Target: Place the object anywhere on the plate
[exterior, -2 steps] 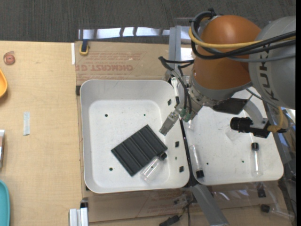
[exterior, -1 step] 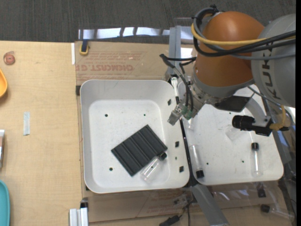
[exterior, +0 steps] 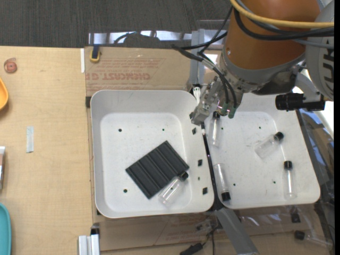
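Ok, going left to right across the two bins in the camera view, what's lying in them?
Dark ribbed plate → vial resting at its edge → vial at the right bin's left wall → tilted vial → upright-lying vial. The gripper hangs over the divide.

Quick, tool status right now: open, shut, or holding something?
Tool: cannot be told. It sits over the divide between the two bins, and the wrist hides too much of it to read.

Left bin (exterior: 101, 142): plate (exterior: 156, 169) with one vial (exterior: 173, 187) on its right corner. Right bin (exterior: 305, 158): several vials (exterior: 268, 145) scattered apart.
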Controlling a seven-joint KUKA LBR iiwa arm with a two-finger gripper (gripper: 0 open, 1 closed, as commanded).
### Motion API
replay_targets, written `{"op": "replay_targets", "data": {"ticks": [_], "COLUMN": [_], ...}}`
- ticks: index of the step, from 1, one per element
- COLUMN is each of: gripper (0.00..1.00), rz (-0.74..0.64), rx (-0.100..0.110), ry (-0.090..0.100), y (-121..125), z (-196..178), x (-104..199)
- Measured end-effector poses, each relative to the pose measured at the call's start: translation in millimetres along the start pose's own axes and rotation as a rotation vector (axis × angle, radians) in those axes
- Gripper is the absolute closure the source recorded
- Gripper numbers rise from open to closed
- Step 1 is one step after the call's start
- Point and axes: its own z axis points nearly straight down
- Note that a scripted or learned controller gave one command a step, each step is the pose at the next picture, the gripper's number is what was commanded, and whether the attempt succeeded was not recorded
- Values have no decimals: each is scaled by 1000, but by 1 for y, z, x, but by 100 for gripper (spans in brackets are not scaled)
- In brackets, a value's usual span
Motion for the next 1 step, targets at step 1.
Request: {"op": "replay_targets", "data": {"ticks": [1], "gripper": [100], "rz": [-299], "rx": [-1], "ry": [-1], "y": [30], "z": [-77], "x": [-21]}}
